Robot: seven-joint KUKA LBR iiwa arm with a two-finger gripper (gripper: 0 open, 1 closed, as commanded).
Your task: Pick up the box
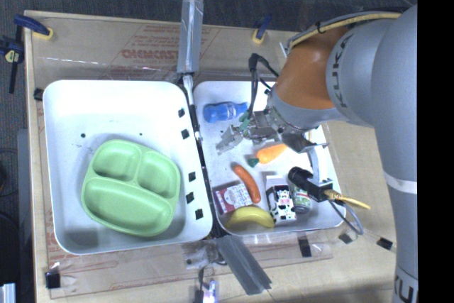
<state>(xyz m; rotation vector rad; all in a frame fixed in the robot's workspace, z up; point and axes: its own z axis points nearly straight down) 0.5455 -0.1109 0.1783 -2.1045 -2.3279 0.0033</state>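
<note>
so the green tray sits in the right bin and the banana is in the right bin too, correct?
Not quite. The camera view shows the green tray in the left bin, not the right one. The banana is in the right bin, as you said, at its near edge.
</note>
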